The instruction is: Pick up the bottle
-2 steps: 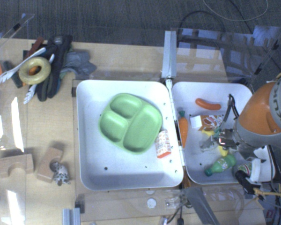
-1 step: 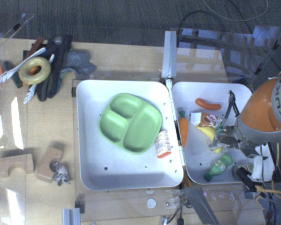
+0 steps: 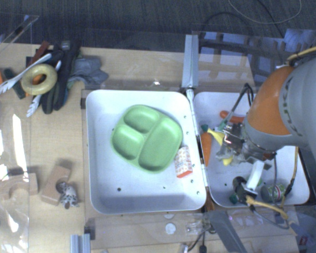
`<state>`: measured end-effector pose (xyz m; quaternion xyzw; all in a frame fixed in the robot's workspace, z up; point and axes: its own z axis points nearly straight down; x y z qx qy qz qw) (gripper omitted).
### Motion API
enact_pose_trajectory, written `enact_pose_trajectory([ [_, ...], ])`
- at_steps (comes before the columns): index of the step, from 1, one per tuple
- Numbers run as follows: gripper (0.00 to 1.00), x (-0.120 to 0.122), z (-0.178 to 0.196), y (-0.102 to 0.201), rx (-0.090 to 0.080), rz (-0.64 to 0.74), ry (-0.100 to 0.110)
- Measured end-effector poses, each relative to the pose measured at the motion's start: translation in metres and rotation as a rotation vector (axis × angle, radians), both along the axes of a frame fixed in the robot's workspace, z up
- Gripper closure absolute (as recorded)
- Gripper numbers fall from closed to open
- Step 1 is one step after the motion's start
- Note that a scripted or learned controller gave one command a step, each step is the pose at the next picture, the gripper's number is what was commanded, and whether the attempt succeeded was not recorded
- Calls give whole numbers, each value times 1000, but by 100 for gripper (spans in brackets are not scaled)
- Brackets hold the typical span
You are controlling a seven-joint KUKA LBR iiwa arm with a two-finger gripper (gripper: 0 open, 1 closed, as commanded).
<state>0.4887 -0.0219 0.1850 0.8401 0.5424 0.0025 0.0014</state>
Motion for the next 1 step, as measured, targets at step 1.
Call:
enact_pose_trajectory([
  [1, 100, 6, 191, -71, -2, -107, -4],
])
